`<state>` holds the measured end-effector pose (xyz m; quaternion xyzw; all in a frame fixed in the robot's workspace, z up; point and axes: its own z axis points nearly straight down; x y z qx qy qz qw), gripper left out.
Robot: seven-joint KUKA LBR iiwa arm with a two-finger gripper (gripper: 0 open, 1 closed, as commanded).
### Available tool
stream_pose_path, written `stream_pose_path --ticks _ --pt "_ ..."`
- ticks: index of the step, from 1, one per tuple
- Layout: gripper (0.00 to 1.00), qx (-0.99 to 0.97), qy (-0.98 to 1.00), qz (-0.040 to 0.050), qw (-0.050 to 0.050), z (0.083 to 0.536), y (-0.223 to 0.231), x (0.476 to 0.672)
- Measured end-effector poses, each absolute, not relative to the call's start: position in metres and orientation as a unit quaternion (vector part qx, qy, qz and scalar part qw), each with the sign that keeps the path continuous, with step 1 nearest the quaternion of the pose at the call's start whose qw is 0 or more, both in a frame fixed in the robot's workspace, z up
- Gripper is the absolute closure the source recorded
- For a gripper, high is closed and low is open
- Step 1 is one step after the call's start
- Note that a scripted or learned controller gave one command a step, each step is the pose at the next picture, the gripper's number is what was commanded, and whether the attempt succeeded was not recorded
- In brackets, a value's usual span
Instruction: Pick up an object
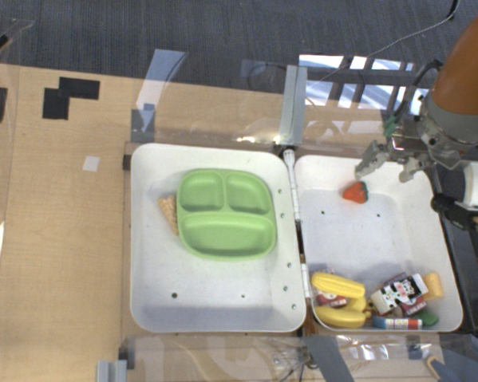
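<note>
Claw spread above the strawberry in the right bin

Claw [391,164] hangs at the far edge of the right bin [380,233], its two fingers spread apart with nothing between them; I see one fingertip [365,167] on the left and the other toward the right, both tilted downward; the grey arm [469,78] with its orange band comes in from the right of the view.

A small red strawberry [355,192] lies on the floor of the right bin, just below the left fingertip and near it; I cannot tell from here whether the finger touches it, though it looks a little apart.

At the near edge of the same bin a cluster of things sits together: a yellow banana [343,316] along the front wall, a yellow corn cob [338,286] resting just above it, a black, white and red carton [399,293] to their right, a yellow piece [433,283] beside the carton, and a slim marker-like stick [397,322] lying along the rim; this group is well apart from the claw.

The left bin [209,304] holds a green divided plate [224,213] with three compartments, set near the middle; a tan, waffle-like piece [169,213] lies against the plate's left side, partly tucked under it.

Both bins sit side by side on the wooden worktop [54,216]; black square markers [68,96] show on its far left.
</note>
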<state>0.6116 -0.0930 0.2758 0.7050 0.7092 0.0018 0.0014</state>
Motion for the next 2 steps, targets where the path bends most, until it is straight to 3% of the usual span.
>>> stream_pose_path --ticks 1,2 --pt "0.00 0.777 0.629 0.0024 0.002 0.266 -0.103 0.627" --pt "0.00 0.780 0.626 0.0008 0.000 0.132 -0.097 0.596"
